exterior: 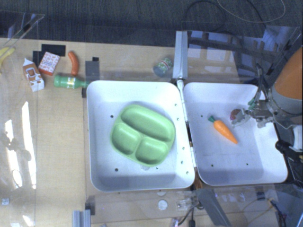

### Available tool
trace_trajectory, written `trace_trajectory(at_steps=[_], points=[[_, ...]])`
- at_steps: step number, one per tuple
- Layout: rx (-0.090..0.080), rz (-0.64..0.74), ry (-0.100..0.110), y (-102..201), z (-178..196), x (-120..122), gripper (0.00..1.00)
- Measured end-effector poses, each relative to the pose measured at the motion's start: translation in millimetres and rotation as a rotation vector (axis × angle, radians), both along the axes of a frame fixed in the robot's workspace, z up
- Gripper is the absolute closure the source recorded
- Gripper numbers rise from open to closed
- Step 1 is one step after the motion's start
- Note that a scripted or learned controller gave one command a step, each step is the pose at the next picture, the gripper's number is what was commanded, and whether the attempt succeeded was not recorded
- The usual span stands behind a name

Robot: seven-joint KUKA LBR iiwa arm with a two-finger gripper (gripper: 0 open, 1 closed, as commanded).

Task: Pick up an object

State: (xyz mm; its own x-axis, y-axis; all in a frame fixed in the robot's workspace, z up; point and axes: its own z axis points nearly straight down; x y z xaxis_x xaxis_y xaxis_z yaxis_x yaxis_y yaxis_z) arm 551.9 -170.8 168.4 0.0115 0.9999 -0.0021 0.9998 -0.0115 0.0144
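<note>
- Nearest the camera, along the bench's (47,174) front edge at six o'clock, sit small fittings and clamps; the wood is bare and glossy with glare.
- Left bin (102,174): a green divided tray (143,135) fills its middle; broad and shallow, it would likely slip from a two-finger pinch.
- At ten o'clock, outside the bins, lie small toy groceries and a green bottle (68,82).
- Right bin (246,174): the carrot (223,130) lies near its centre, tilted.
- At three o'clock the gripper (241,116) hovers just beside the carrot's upper right; I cannot tell how it is set. The carrot could roll away.
- Dark carpet and cables lie beyond.
</note>
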Motion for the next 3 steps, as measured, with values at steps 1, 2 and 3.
trace_trajectory(at_steps=[1,2,3], points=[[0.0,-0.022,0.002,-4,-80,31,0.0],[0.001,0.106,0.006,108,18,-41,0.0],[-0.002,0.119,0.001,89,150,-62,0.0]])
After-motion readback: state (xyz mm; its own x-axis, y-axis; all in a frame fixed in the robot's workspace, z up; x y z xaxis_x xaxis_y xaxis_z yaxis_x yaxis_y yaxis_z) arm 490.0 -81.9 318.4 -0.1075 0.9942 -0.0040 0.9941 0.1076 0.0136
